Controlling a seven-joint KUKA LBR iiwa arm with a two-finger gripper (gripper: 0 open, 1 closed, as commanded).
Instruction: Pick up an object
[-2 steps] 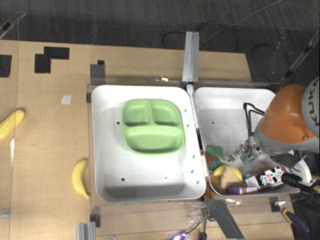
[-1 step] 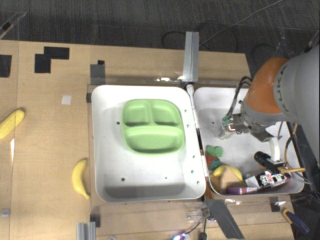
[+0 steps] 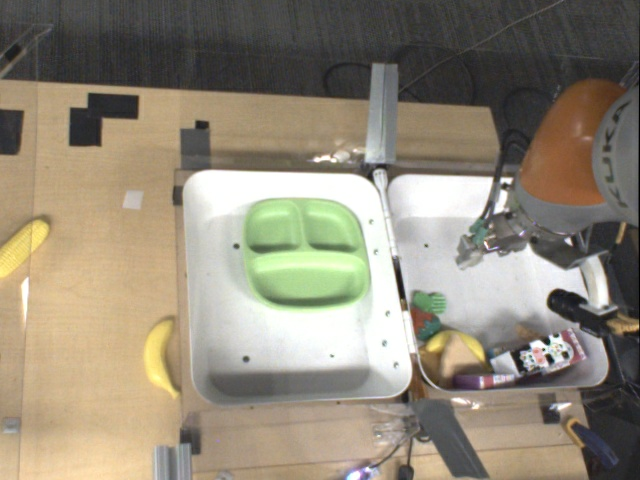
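My gripper (image 3: 483, 241) hangs over the upper middle of the right bin (image 3: 440, 203), below the arm's orange band. Nothing shows in it. Along that bin's front edge lie several small objects: a green and red toy (image 3: 430, 308), a yellow rounded piece (image 3: 455, 347), a purple item (image 3: 470, 376) and a patterned box (image 3: 545, 354). They lie below and a little left and right of the gripper, apart from it.
The left bin (image 3: 210, 298) holds a green divided plate (image 3: 305, 251). On the bench to the left lie a banana (image 3: 160, 354) and a corn cob (image 3: 22, 248). A metal post (image 3: 382, 118) stands between the bins at the back.
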